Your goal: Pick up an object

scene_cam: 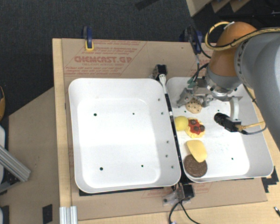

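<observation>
Just below gripper (194, 97), tan cookie (193, 108) lies

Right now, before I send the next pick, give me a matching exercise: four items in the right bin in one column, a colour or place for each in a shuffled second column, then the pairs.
Column one:
1. cookie
2. round disc
3. ball
4. red piece

Column two:
A. dark brown, nearest the front rim
B. plain yellow, beside the divider
C. tan, right under the gripper
D. sits on a yellow base

Pairs: 1-C, 2-A, 3-B, 4-D
</observation>
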